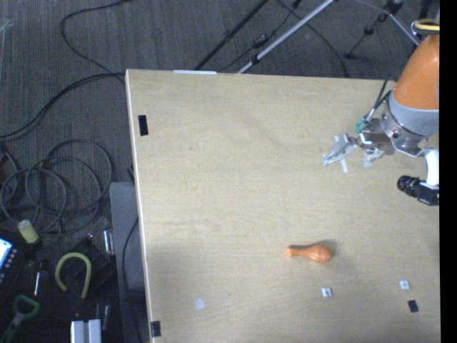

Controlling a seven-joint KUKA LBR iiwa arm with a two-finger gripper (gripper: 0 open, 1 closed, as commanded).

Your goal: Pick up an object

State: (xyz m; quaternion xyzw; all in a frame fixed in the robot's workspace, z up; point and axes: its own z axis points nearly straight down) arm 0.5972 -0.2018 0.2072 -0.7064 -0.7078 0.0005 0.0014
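An orange pear-shaped object (312, 252) lies on its side on the pale wooden bench top (235, 191), low and right of centre. My gripper (351, 161) hangs over the upper right part of the bench, well above and slightly right of the orange object in the camera view. Its two light fingers (334, 156) are spread apart with nothing between them. The arm's orange band (418, 77) shows at the right edge.
Small square markers (326, 291) dot the bench near its front right. A black tag (143, 125) sits by the left edge. A black part (418, 188) juts in at the right. Cables and tools (57, 191) cover the floor to the left, and tripod legs (307, 13) stand behind.
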